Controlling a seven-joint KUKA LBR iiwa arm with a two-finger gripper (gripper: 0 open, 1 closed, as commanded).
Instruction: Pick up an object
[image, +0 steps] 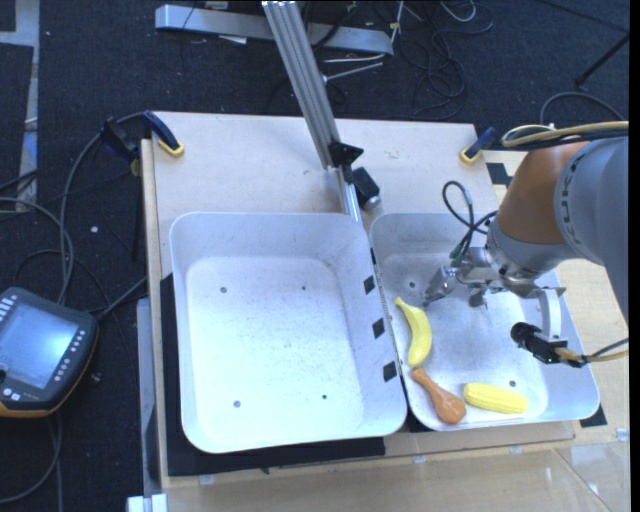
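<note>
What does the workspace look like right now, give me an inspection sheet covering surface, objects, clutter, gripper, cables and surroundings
Surface: wooden bench bearing a left white bin and a right white bin, side by side.
Job's things: in the right bin, a banana by its left wall, a yellow corn cob near the front, and an orange-brown spoon-shaped toy beside the corn cob.
Clutter: nothing seen.
Gripper: gripper low over the right bin, above the banana; nothing seen between its fingers.
Cables: black cable loops at the wrist; more cables on the floor.
Surroundings: teach pendant on dark floor at left; aluminium strut rising behind the bins.
</note>
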